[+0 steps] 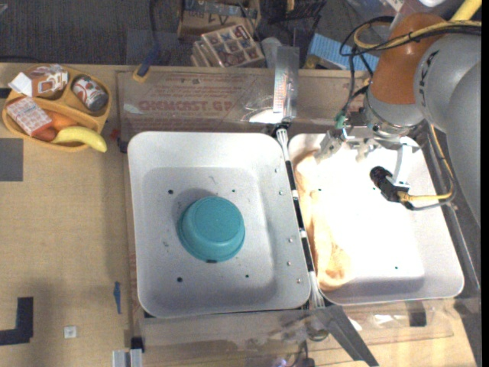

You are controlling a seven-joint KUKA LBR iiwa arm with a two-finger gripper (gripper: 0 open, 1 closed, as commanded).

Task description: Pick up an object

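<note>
While the hand (353,138) hovers over the right bin's (428,277) far edge, fingers spread, gripping nothing, the teal bowl (212,228) sits upside down mid left bin (153,167), well apart.

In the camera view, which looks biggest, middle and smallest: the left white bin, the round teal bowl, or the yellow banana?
Largest to smallest, as they look:
1. Left white bin
2. Round teal bowl sitting inside it
3. Yellow banana on the orange tray; it lies farther back, so it may look slightly smaller than it is.
</note>
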